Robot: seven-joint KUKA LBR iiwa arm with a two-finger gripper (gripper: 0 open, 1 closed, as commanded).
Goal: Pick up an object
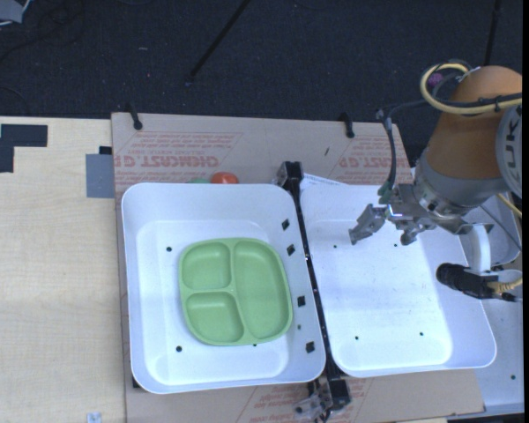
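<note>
From above, a green divided plate (pixel 235 291) lies flat in the left white bin (pixel 150 210), while the gripper (pixel 390 225) hovers over the right white bin (pixel 388 324), its fingers spread open, holding nothing.

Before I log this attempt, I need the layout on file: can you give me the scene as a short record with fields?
left bin: holds a green divided plate, lying flat near its middle
right bin: gripper hovers over its upper part
arm: reaches in from the right, orange band above the wrist
behind left bin: small orange-red thing at the far rim, partly hidden
under bins: cardboard sheet
</note>
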